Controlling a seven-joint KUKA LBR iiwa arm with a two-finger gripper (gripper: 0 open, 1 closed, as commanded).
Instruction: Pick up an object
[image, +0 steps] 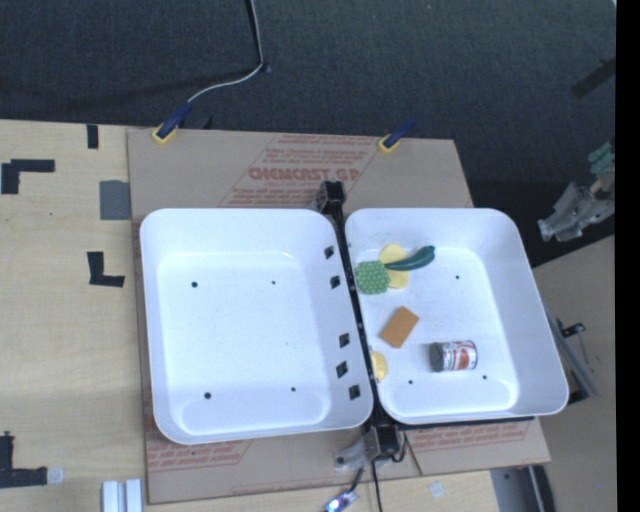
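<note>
Camera view takes in a cardboard sheet (300, 175) lying on the wooden bench (60, 340), with two shallow white bins side by side on top of it. Nothing rests on the floor of the left bin (240, 320). All the small things lie in the right bin (500, 300). A can (453, 356) with a red label lies on its side near the front of that bin, apart from the rest. An orange block (400, 327) sits just behind and to the left of it, with open floor all around. Against the rear left wall a green bumpy fruit (371, 277) touches a yellow piece (393, 266), and a dark green pod (413, 259) lies across that yellow piece. Another small yellow thing (377, 365) is tucked against the dividing wall. At the far right edge a pale metal part, likely the gripper (580, 210), hangs outside the bins; whether its claw is spread or pressed together I cannot tell.
</note>
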